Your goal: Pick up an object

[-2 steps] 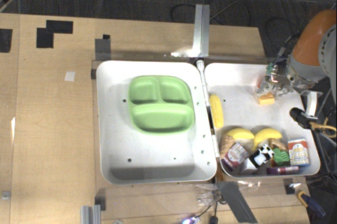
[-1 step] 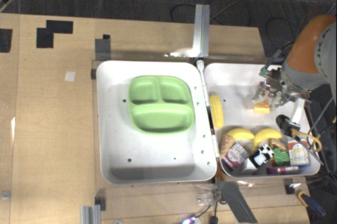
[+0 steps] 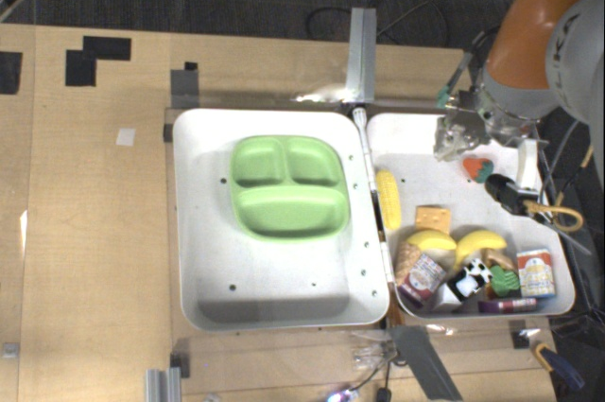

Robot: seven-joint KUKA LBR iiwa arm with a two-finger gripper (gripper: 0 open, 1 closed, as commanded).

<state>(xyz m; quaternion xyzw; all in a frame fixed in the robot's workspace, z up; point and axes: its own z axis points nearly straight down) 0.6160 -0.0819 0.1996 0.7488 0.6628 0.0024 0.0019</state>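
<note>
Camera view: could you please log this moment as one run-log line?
gripper: over right bin, far end | carrot: just beside it | green tray: in left bin

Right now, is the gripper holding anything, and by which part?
Nothing visibly held. The gripper hangs over the upper part of the shallow white right bin, beside a small orange-red toy lying on the bin floor.

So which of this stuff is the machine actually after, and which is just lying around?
Part of the job:
gripper, above the right bin
corn cob
cracker
two bananas
small orange item
small carton

Just lying about:
green divided plate in the left bin
wooden bench
</note>
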